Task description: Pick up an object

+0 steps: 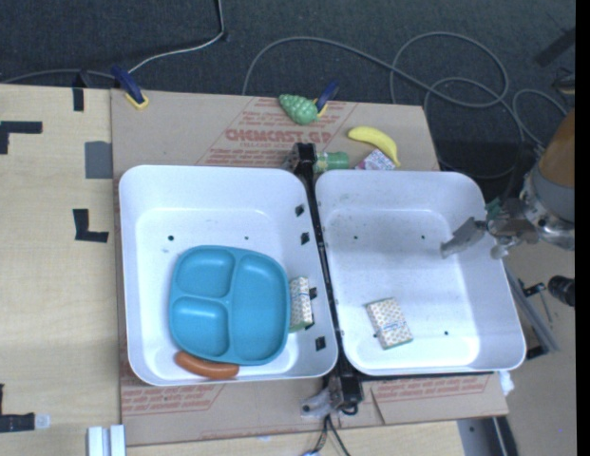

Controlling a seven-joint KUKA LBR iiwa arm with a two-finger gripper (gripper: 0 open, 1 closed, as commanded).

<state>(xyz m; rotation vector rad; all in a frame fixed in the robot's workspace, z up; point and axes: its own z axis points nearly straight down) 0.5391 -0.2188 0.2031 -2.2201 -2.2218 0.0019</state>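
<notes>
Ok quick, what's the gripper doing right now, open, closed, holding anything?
Gripper: over the right bin's right side, nothing visible between its fingers; open or closed cannot be told.

Even, diffuse overhead lighting; white bins (409, 198) slightly overexposed with soft shadows along their walls; overall mildly soft focus, low resolution.

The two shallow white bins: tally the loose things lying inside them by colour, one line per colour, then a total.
Blue: 1, the blue three-compartment plastic tray in the left bin
Orange: 1, the orange sausage-shaped toy at the tray's near edge
Patterned: 2, the small patterned packet beside the tray, and the small patterned box in the right bin
Total: 4
</notes>
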